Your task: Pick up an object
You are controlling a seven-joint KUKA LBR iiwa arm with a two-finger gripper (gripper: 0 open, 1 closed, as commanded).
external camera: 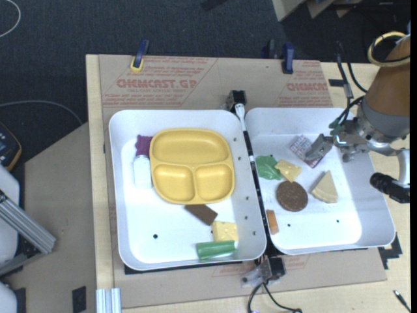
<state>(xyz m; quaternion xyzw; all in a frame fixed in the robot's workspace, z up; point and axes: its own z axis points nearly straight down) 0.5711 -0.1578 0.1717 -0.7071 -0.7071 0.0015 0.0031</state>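
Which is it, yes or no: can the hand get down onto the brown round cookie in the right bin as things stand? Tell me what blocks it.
Probably yes. The hand hangs over the right bin, and the brown cookie lies flat with its top uncovered. The tan wedge and yellow piece lie close beside it.

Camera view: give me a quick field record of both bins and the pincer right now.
left bin: yellow divided tray, white bottle with purple cap, brown bar, yellow block, green piece
right bin: green piece, yellow chunk, brown round cookie, tan wedge, orange stick, small patterned packet
pincer: over the right bin's upper part, beside the packet
held: nothing seen between fingers
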